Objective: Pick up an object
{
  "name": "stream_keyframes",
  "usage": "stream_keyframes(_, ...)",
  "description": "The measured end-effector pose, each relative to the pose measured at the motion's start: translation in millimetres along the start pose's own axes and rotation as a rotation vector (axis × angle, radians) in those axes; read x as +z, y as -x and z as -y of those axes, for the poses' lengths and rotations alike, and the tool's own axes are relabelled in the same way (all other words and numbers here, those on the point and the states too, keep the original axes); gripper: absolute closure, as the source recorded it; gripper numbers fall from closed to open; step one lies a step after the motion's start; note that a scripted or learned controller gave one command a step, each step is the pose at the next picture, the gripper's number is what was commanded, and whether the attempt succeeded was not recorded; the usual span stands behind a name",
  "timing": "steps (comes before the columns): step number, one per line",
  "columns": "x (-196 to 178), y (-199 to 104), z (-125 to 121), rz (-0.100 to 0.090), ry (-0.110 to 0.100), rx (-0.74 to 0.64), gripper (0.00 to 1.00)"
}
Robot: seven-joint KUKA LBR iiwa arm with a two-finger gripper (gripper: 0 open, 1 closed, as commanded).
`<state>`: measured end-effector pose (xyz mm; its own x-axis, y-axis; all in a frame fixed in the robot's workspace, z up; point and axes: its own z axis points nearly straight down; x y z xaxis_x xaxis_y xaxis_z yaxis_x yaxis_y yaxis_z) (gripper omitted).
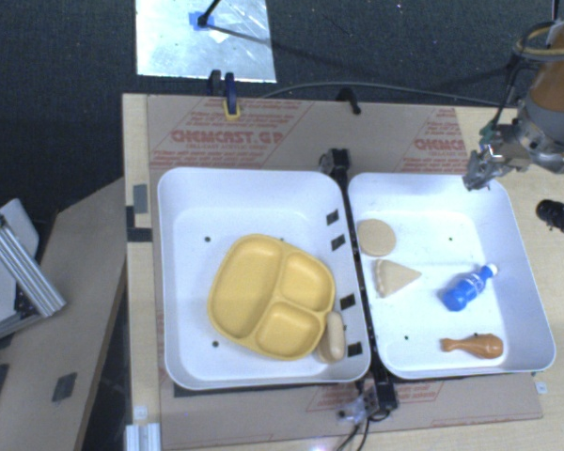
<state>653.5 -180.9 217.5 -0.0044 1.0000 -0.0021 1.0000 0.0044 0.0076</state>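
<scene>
The right bin [508,216] holds a round tan cookie [376,237], a pale triangular wedge [396,276], a blue bottle [467,288] lying on its side, and a brown drumstick [474,346] near the front. In the left bin [193,209] lies a yellow divided tray [272,295] with a beige bread roll [333,336] against its front right corner. My gripper [478,170] hangs at the right bin's far right corner, above the rim and well away from every object. Nothing shows between its tips.
The bins sit on a cardboard sheet [263,130] on the bench. A central divider with black clips [343,242] runs between the bins. A blue and yellow clamp [229,95] stands at the cardboard's back edge. A metal frame [14,261] lies at far left.
</scene>
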Motion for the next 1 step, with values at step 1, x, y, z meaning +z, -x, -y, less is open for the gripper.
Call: stream_keyframes(1,-47.0,-1.4,-8.4,0.000,0.000,-0.001,1.00)
